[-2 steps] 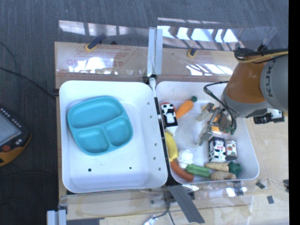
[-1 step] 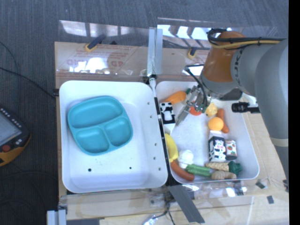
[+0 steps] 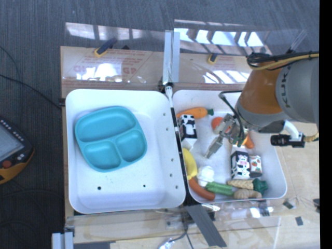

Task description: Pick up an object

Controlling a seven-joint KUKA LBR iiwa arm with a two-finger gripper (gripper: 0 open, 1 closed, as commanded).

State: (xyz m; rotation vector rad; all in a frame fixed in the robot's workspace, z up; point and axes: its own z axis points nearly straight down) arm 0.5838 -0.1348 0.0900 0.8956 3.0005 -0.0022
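Two white bins are seen on the bench, the left bin [image 3: 104,191] and the right bin [image 3: 277,178]. A turquoise-blue divided plate [image 3: 110,137] is shown in the left bin. In the right bin an orange carrot [image 3: 195,112] with a green top is found, and beside it a black-and-white cow-patterned carton [image 3: 188,126]. A second black-and-white cow-patterned box [image 3: 239,165] is seen, with a white box [image 3: 255,165] marked in red next to it. A yellow banana [image 3: 190,162], a red sausage [image 3: 201,190], a green vegetable [image 3: 222,189] and a tan piece [image 3: 242,183] are shown. The arm [image 3: 280,95] is coloured grey with an orange band.
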